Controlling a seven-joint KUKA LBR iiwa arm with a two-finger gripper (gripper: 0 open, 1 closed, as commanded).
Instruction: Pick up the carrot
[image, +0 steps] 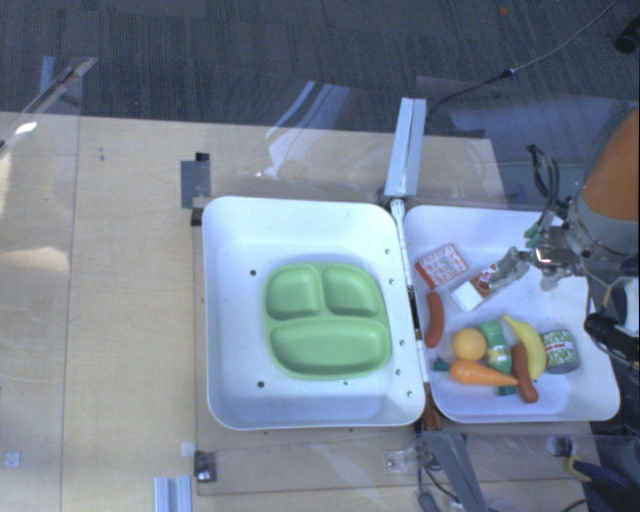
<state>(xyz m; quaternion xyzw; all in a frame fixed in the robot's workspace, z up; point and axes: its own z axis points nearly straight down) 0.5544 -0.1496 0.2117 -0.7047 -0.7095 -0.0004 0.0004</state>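
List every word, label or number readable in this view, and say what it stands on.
None can be read.
Flat red-and-white printed packet: print too blurred.
Green-labelled can: label too small.
Small green carton by the orange carrot: markings blurred.

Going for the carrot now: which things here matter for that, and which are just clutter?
For the job:
carrot, low in the right bin
gripper, above that bin's upper part

Lying about:
sausage
orange
banana
can
red-and-white packet
green tray in the left bin
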